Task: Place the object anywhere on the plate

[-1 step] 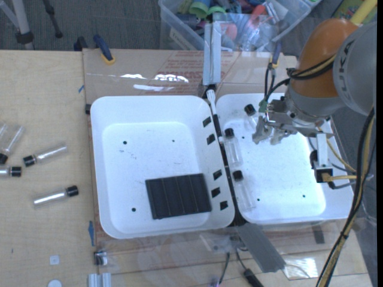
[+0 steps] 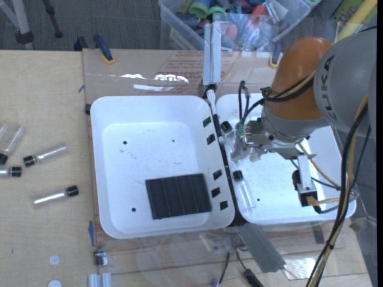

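Probably light, stiff and slippery, the clear black-capped vial (image 2: 243,191) by the right bin's (image 2: 281,211) left wall wants a mid-barrel pinch, though I cannot tell how the gripper (image 2: 240,148) is set.

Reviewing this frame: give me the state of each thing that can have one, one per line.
Black plate: flat in the left bin, nothing on it.
Clear tube: lying in the right bin, by the divider.
Gripper: low over the right bin's left side.
Vials: lying on the bench, left of the bins.
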You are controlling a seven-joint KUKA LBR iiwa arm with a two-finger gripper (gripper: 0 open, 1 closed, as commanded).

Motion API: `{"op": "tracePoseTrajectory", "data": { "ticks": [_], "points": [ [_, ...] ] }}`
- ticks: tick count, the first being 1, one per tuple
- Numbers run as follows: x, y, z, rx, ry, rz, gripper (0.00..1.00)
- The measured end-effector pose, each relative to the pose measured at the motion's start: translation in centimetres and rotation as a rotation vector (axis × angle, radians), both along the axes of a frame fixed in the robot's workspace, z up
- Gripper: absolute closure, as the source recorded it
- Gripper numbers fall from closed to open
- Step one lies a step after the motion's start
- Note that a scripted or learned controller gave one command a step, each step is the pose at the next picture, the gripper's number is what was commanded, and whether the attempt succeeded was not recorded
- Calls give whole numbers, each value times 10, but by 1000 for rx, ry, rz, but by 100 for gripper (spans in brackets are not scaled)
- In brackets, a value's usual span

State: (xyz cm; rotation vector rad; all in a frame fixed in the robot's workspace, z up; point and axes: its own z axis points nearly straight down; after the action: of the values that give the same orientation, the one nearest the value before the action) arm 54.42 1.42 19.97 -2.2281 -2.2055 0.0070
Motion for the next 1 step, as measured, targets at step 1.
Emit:
{"op": "tracePoseTrajectory", "data": {
  "ticks": [1],
  "points": [
    [-42,69,-17,-4,3,-449,100]
  ]
}}
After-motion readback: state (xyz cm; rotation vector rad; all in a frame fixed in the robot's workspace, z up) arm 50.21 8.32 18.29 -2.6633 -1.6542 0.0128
